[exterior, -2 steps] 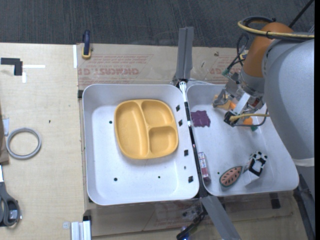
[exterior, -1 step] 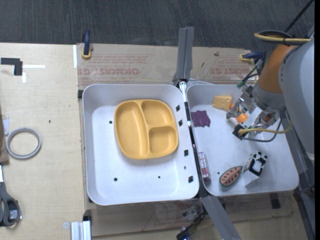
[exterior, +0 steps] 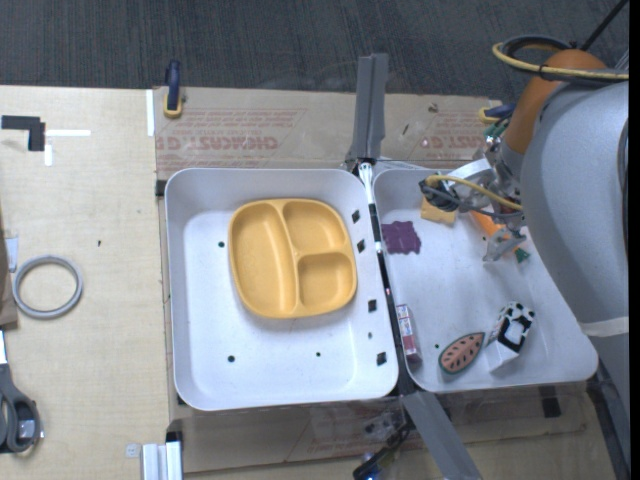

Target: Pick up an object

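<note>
Reaching in from the right, the grey arm (exterior: 585, 188) hangs over the far right corner of the right bin (exterior: 450, 298), orange band (exterior: 560, 68) showing above the wrist. The hand (exterior: 503, 238) sits low at that corner, tangled in with cables. Apart or together, I cannot tell from this angle.

Right bin, candidates for the pick, all lying on the bin floor:
- yellow block (exterior: 437, 211) near the far wall, just beside the hand
- small orange piece (exterior: 484, 222) partly hidden by the hand; too little shows to name it
- purple scrap (exterior: 401, 236) lying flat, near the left wall
- slim tube (exterior: 404, 328) lying along the left wall
- oval brown-and-orange item (exterior: 461, 352) toward the near edge
- black-and-white item (exterior: 514, 328) just right of the oval one, well apart from the hand

Left bin (exterior: 200, 348): one yellow divided plate (exterior: 292, 258) with three compartments, lying flat and right way up, set toward the far half.

Tabletop (exterior: 80, 368), outside the bins: grey ring (exterior: 46, 312) at left, well apart from the bins. Scissors (exterior: 15, 423) lie at the near left edge, partly cut off by the frame. A blue-handled clamp (exterior: 174, 88) stands at the far edge of the cardboard sheet (exterior: 250, 128) that lies under both bins.
</note>
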Controlling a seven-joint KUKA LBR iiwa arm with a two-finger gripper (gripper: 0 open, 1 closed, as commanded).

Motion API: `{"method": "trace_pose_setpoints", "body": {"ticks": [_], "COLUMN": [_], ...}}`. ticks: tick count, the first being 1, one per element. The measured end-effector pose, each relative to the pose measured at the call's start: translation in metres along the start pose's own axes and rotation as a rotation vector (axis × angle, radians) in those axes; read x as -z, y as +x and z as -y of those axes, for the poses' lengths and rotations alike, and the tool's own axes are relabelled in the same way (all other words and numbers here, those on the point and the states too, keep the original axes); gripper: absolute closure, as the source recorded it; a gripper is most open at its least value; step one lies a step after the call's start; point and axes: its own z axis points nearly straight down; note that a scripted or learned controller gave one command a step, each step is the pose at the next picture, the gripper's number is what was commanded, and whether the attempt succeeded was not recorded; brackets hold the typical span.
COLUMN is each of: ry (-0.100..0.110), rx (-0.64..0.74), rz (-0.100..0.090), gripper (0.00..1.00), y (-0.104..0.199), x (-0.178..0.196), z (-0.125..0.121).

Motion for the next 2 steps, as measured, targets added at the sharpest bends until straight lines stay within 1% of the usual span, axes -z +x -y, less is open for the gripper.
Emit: {"method": "trace_pose_setpoints", "body": {"ticks": [1,2], "ry": [-0.002,0.001], "rx": [0.373,0.008], "rz": [-0.001,0.001], "gripper": [0.0,0.0], "y": [-0.003,-0.009], "x": [0.074,0.038], "z": [-0.005,0.009]}}
